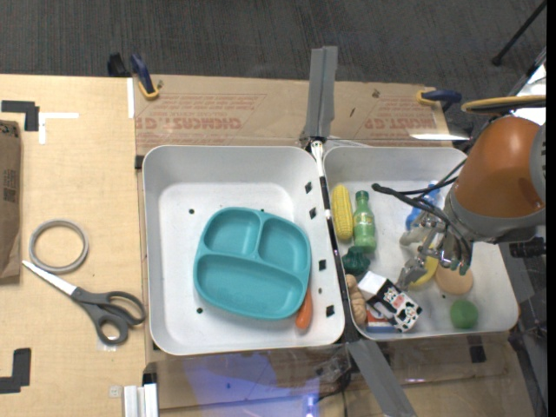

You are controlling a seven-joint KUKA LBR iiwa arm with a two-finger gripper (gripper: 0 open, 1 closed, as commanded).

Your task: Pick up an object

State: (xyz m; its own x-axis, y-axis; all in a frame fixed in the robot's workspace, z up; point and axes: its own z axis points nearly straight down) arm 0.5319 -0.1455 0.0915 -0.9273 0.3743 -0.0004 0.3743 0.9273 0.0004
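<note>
My gripper (420, 266) hangs low over the middle of the right bin (486, 320), at the end of the grey arm with its orange band (499, 176). Right beneath it lies a yellow banana-like piece (425, 272), touching or nearly touching the gripper; I cannot tell whether it is held. A tan egg-shaped object (454, 281) and a green ball (464, 313) lie just to its right. A corn cob (342, 212), a green bottle (363, 221) and a dark green piece (356, 260) sit at the bin's left side. A black-and-white spotted toy (400, 309) and a white block (373, 285) lie at the front.
The left bin (165, 233) holds a teal divided plate (253, 263) with an orange carrot (303, 313) by its front right corner. On the bench at the left lie scissors (91, 302) and a tape roll (58, 245). A grey bar (321, 94) stands behind the bins.
</note>
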